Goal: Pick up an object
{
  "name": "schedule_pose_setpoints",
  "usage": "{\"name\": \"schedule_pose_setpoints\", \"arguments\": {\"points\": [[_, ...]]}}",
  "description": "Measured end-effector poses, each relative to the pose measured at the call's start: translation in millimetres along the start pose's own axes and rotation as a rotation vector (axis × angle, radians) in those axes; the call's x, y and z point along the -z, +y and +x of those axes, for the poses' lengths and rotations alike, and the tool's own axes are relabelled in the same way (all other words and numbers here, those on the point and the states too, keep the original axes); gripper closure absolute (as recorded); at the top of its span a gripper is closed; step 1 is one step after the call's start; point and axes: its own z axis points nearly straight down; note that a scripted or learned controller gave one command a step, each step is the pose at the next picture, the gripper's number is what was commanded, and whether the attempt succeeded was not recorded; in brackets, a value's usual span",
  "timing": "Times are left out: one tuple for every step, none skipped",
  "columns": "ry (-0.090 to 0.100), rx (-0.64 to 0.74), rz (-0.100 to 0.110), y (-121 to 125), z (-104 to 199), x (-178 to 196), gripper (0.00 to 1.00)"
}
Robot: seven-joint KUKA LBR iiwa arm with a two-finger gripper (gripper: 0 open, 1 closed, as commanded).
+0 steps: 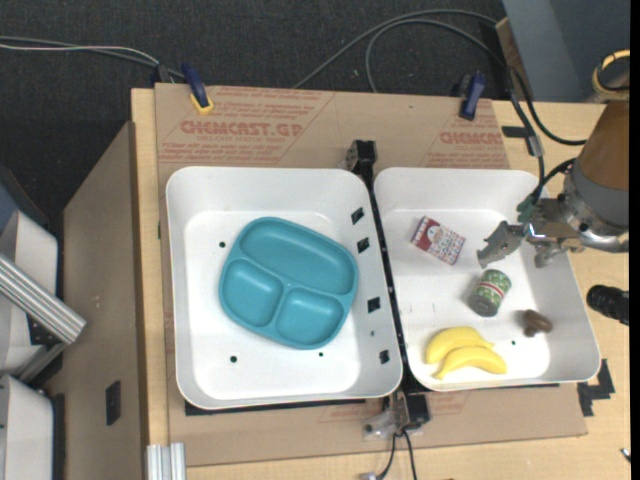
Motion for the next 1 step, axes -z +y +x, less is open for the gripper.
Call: {"name": "schedule_pose_setpoints", "arguments": {"points": [[-0.002,0.004,-0.014,2.6,0.5,6.9,0.00]]}}
